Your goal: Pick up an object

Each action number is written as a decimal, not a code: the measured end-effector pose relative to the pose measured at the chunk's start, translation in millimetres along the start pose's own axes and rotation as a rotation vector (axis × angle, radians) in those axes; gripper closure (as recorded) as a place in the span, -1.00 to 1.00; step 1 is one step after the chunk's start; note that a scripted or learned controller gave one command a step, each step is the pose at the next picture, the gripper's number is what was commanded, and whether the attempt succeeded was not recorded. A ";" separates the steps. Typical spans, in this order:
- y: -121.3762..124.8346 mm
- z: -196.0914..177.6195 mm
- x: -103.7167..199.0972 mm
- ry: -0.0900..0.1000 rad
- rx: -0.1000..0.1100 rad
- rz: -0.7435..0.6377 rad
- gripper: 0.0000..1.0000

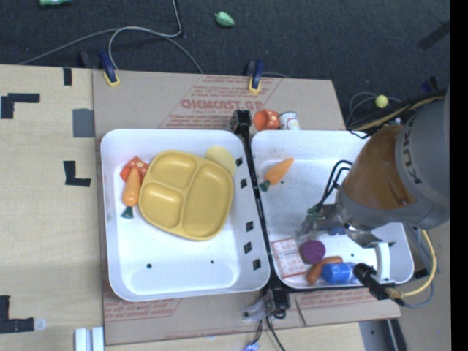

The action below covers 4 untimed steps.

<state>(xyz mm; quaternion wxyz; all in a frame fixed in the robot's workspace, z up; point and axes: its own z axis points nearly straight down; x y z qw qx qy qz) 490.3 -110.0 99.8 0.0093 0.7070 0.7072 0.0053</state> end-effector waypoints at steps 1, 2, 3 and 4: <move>-0.1 -0.2 -1.3 -0.002 0.000 0.001 -1.00; -2.3 10.6 5.7 -0.001 0.005 0.004 -1.00; -4.0 3.2 6.7 0.001 0.012 0.001 1.00; 76.1 -83.5 49.7 0.006 0.020 -0.002 1.00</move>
